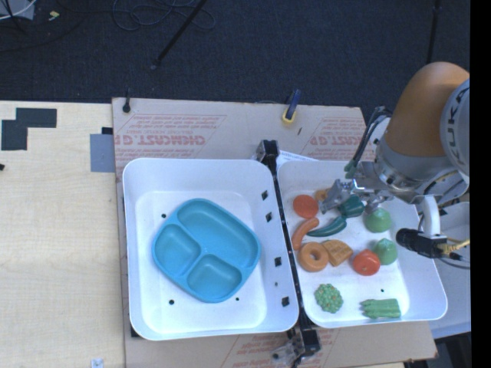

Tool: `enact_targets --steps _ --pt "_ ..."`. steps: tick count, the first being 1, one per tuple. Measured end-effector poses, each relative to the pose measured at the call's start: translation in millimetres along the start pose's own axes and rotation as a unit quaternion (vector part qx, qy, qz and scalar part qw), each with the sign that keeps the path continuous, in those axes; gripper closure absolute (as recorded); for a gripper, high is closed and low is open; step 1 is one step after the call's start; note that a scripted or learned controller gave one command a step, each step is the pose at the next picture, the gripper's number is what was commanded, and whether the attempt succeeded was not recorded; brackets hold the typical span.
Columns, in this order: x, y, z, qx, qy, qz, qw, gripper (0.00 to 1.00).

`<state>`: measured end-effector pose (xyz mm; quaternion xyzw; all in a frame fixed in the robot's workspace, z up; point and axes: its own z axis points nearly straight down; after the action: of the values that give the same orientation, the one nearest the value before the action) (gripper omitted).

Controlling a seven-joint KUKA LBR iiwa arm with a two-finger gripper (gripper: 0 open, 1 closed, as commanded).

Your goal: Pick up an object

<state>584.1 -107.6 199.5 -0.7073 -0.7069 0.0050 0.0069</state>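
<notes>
I see the gripper (347, 196) low in the right bin (430, 301), near its back edge, over a dark green pepper (330, 225). I cannot tell how its jaws stand or whether it holds anything. Crowded there: red tomato (305, 205), orange donut (313, 257), green ball (377, 221) close around. Open floor lies toward the front rim, between broccoli (329, 297) and tomato (366, 263). Left bin (146, 297) carries a blue tray (205, 249).
</notes>
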Motion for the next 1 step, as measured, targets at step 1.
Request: enact_targets --steps 1 --pt "0.0 2.2 -6.3 -0.005 0.000 -0.001 1.0000 0.00"
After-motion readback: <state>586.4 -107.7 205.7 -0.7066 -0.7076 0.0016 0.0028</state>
